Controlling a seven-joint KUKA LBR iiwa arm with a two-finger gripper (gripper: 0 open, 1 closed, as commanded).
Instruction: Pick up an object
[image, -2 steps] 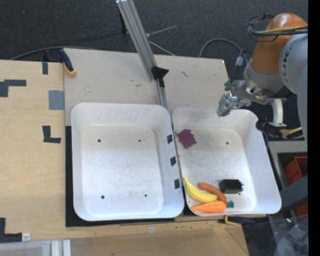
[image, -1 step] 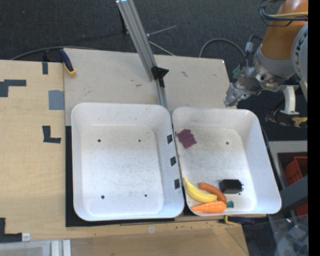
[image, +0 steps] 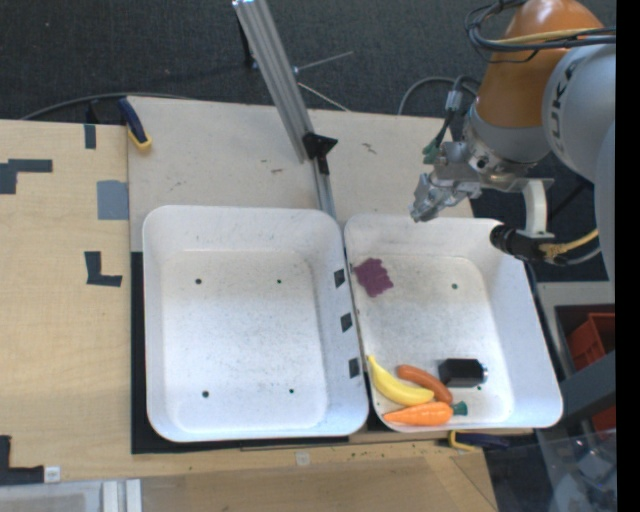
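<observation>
The hand (image: 424, 208) hangs over the right bin's (image: 520, 300) far rim; whether it is released or clenched is too blurred to tell. Nearer lie a purple lump (image: 373, 276), banana (image: 395, 386), two carrots (image: 424, 396) and a black block (image: 462, 372).

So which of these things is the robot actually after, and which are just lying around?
Part of the job:
end effector
banana
two carrots
purple piece
black block
right bin

Lying about:
left bin
yellow-handled clamp
metal pole
</observation>
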